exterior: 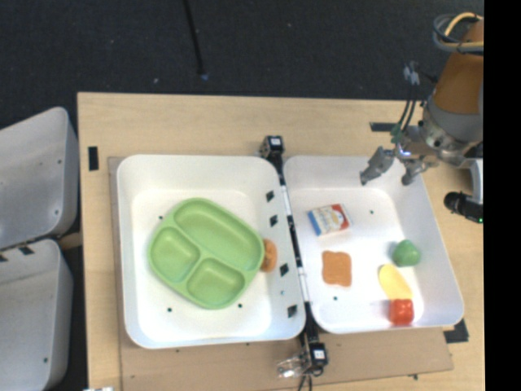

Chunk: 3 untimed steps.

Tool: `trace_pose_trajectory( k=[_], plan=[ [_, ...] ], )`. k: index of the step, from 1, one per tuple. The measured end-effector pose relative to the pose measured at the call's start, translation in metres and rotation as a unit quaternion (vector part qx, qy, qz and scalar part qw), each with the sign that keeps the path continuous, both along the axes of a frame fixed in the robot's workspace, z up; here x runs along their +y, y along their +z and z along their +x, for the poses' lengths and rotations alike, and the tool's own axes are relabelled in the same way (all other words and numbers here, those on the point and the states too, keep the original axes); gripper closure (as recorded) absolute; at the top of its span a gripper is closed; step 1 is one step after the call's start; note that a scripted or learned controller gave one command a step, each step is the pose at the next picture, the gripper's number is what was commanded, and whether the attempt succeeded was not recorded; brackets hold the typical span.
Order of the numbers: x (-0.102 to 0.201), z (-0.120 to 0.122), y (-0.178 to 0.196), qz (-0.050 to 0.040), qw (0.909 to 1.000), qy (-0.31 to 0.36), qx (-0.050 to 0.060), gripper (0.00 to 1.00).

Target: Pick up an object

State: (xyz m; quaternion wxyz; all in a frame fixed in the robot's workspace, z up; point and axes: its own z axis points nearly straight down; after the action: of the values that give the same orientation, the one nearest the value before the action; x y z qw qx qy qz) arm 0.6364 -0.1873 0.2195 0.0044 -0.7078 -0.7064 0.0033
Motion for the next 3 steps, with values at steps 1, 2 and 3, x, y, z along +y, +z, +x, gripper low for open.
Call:
trace_pose_trajectory(
  k=[1, 2, 3],
  plan=[
    [0.0, 0.003, 0.007, -0.001, 1.0, 0.001, -0.006, 0.0],
    [-0.006, 0.008, -0.038, -0.002, 1.0, 0.001, -0.005, 0.0],
    [0.0, 0.014, -0.095, -0.0018, 1.0, 0.003, -0.005, 0.0]
  ],
)
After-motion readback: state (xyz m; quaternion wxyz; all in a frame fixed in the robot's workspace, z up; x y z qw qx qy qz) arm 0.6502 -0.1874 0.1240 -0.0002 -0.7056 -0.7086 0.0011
